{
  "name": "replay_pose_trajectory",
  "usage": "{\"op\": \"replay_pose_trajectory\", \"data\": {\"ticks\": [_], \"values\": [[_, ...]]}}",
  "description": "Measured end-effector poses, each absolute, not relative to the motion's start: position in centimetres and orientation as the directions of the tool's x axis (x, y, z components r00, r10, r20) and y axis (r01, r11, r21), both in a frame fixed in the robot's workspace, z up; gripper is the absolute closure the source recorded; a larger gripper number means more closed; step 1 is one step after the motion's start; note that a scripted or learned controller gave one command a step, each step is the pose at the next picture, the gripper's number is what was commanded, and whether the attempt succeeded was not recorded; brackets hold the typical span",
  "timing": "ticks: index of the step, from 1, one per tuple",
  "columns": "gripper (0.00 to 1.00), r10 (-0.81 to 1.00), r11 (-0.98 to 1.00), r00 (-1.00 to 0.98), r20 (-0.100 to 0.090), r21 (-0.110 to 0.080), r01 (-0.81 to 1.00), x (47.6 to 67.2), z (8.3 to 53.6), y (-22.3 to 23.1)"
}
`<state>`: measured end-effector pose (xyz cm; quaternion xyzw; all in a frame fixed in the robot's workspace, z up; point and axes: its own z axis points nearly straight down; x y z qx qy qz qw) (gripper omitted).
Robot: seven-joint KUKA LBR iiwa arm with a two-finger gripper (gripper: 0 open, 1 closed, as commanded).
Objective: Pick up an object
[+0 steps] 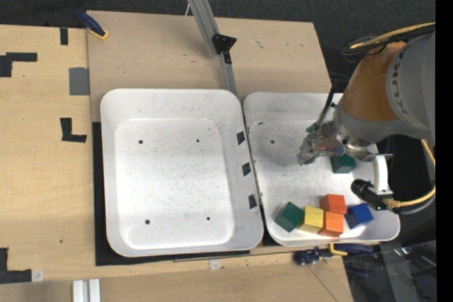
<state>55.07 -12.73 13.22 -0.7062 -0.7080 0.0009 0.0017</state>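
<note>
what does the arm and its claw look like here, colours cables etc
The arm is a bulky rounded grey body with a broad orange band above the wrist. A yellow cable arcs over its top, and a black cable loops beside a white fitting below. The claw is small, dark grey metal, with thin fingers.

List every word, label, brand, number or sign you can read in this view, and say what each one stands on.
None: no text can be read in the camera view.
The black tape pieces on the wooden bench are plain shapes, not letters.
The coloured blocks in the right bin have blank faces.
The left bin carries only small dark dots.
The arm shows no legible brand mark at this size.
</note>
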Motion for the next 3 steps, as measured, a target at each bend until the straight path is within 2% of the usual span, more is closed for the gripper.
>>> {"op": "replay_pose_trajectory", "data": {"ticks": [2, 3], "values": [[1.0, 1.0, 0.001, -0.001, -0.001, 0.004, 1.0, 55.2, 22.3, -13.4], [1.0, 1.0, 0.007, -0.007, 0.002, -0.001, 1.0, 57.4, 21.4, -8.2]]}}
